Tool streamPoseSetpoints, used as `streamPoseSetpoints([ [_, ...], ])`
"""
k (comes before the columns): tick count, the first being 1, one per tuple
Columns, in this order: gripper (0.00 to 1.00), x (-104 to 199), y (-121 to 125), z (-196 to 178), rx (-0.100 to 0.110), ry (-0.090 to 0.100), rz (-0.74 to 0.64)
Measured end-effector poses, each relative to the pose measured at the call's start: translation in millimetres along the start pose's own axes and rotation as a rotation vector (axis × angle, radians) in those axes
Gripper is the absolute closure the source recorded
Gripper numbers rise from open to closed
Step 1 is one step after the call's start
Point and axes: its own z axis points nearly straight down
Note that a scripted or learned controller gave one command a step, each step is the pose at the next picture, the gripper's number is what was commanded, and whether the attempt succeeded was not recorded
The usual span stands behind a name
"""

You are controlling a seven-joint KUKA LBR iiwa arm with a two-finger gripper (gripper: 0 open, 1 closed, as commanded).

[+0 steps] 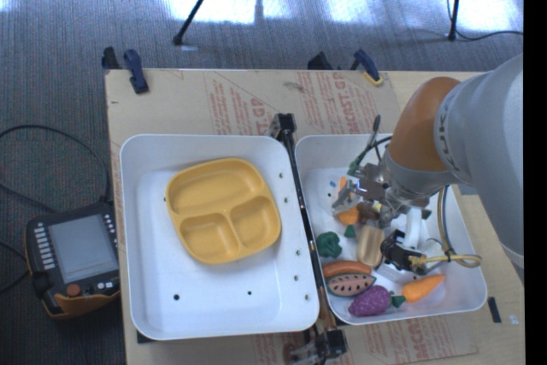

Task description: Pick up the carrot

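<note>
The carrot point(424, 287) is a small orange toy lying in the front right corner of the right bin point(468, 256), with its tip pointing right. My gripper point(374, 211) hangs over the middle of that bin, up and to the left of the carrot and apart from it. The grey wrist and the cables around it hide its tips. An orange piece point(349, 217) lies just to the gripper's left, and a beige piece point(369, 245) lies just below it.
Along the right bin's front lie purple grapes point(371, 302), a watermelon slice point(350, 285), a hot dog point(346, 268) and a green broccoli point(329, 244). The left bin point(154, 303) holds a yellow divided plate point(224, 208). A teach pendant point(75, 261) sits on the floor at left.
</note>
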Motion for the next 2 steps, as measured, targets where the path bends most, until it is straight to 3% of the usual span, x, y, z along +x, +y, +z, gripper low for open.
streamPoseSetpoints([
  [1,1.00,-2,0,-10,0.004,0.003,0.006],
  [2,1.00,4,-2,-72,-0.008,0.001,0.255],
])
